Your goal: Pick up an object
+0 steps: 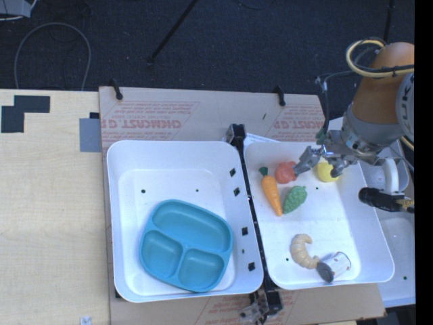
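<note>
Pincer (325, 160) hangs in the right bin (379, 249), fingers apart, nothing between them, between the red toy tomato (285, 172) and yellow toy lemon (327, 172). Tomato sits just beside the toy carrot (271, 193). Likely light, stiff plastic, round and slippery; grip across its middle.

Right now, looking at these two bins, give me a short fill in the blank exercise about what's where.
1. The blue divided plate lies in the ____ bin.
2. The toy carrot lies right beside a ____ leafy vegetable.
3. The gripper hovers over the ____ bin, near a yellow fruit.
4. The plate has ____ compartments.

Missing words: left; green; right; three
</note>
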Action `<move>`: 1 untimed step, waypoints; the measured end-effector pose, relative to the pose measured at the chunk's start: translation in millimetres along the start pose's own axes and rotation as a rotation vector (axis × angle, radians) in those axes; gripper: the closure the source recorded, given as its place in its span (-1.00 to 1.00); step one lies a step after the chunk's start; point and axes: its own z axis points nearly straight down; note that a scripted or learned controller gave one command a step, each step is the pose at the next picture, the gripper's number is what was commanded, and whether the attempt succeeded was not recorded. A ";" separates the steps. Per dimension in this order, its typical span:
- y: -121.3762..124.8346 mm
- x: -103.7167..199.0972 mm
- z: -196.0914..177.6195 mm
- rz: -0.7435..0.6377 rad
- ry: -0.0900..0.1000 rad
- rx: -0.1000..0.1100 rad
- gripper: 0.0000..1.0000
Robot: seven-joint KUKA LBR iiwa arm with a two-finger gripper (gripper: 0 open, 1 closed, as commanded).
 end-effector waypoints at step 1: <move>2.9 -0.2 -7.5 -0.002 -0.002 -0.014 -1.00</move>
